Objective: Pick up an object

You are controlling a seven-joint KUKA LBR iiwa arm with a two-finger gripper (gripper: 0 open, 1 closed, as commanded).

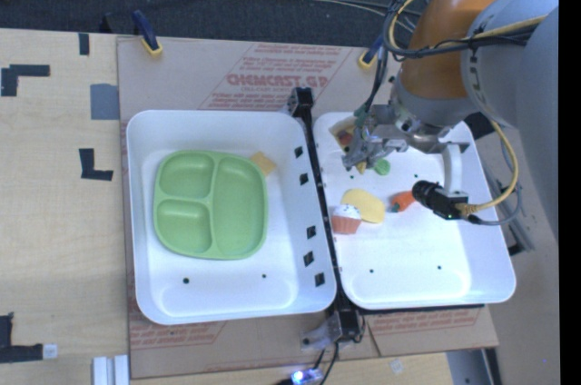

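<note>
Your pincer hangs low in the back left corner of the right bin, right over a little heap of toys. I cannot tell how it is set, because the wrist hides it from above.

The toys look like small play food, so they should be light and hard, and a bit smooth. Under the pincer there is a small green ball (maybe a pea or a lime) and something yellow and brown that I cannot make out. The green ball is round, so it may roll or pop out when you squeeze. Take it across its middle and squeeze gently.

A bit nearer the front lies a yellow piece, shaped like a lemon or a bit of banana. It is the biggest toy here and has room around it, so it looks like the easiest one to grab. Take it across its thin side. Touching it on the left is a small pink and white thing like a cupcake, close to the bin wall, so there is little room for a finger there. Just beside the yellow piece on the right is a tiny orange bit, which may be too small to hold well.

The left bin holds a green tray with three parts and a small yellow block touching its back corner. The tray is wide and flat, so it would be hard to pinch.
</note>
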